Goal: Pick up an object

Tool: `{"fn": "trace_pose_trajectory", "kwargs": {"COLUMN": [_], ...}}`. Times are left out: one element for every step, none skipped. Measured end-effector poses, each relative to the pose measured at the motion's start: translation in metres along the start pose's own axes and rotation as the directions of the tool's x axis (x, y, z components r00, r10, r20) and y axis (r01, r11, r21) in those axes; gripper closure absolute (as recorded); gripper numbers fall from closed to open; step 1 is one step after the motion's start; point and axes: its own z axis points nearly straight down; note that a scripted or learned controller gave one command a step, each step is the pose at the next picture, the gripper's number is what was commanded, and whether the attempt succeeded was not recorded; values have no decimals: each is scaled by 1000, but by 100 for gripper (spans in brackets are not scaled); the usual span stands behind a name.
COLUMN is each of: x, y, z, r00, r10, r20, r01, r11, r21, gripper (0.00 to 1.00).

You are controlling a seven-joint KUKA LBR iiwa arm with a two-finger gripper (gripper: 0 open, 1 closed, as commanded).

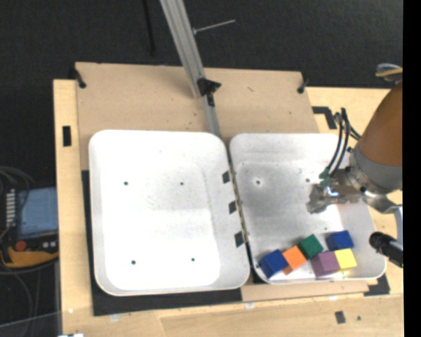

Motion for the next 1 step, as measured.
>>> {"fn": "trace_pose_trajectory", "kwargs": {"x": [59], "y": [-2], "z": [-1], "r00": [1000], "r10": [-4], "r20": [-2], "r01": [4], "r11": [1000], "r21": [0], "gripper": [100]}}
